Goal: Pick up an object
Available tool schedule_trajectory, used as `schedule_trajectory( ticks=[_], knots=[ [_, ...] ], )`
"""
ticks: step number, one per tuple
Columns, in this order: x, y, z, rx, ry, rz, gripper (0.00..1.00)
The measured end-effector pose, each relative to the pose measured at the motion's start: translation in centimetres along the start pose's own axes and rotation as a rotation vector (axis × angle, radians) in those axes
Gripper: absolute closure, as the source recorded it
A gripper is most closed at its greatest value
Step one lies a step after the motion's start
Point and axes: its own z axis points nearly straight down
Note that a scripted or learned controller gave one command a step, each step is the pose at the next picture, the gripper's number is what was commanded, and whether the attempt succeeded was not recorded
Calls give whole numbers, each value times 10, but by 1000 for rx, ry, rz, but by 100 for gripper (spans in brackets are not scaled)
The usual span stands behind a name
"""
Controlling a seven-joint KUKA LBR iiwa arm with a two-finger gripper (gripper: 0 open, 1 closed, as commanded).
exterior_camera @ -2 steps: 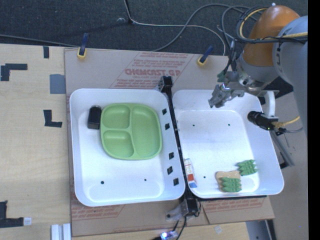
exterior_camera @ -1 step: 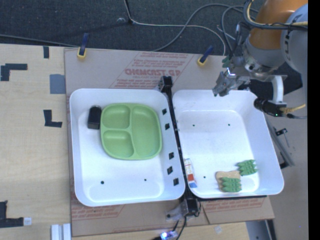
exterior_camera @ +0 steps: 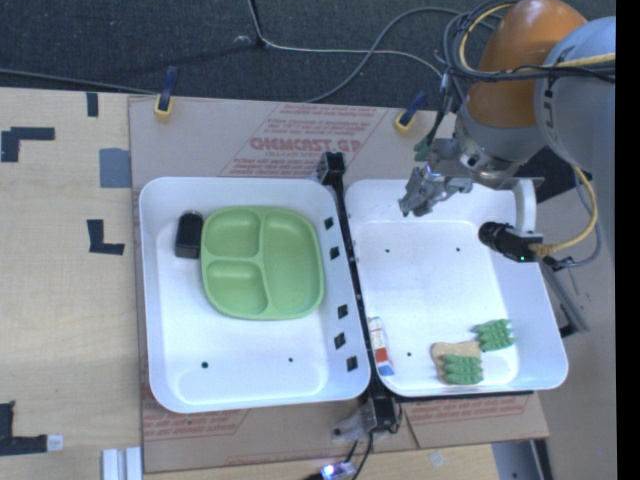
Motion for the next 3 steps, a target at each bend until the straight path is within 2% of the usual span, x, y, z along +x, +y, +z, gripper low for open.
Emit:
schedule_trajectory(
  ticks=[2, 3],
  knots=[
    [96, -67, -3, 1, 1, -3, 100],
    [147, -88, 5, 0, 0, -2, 100]
  ],
)
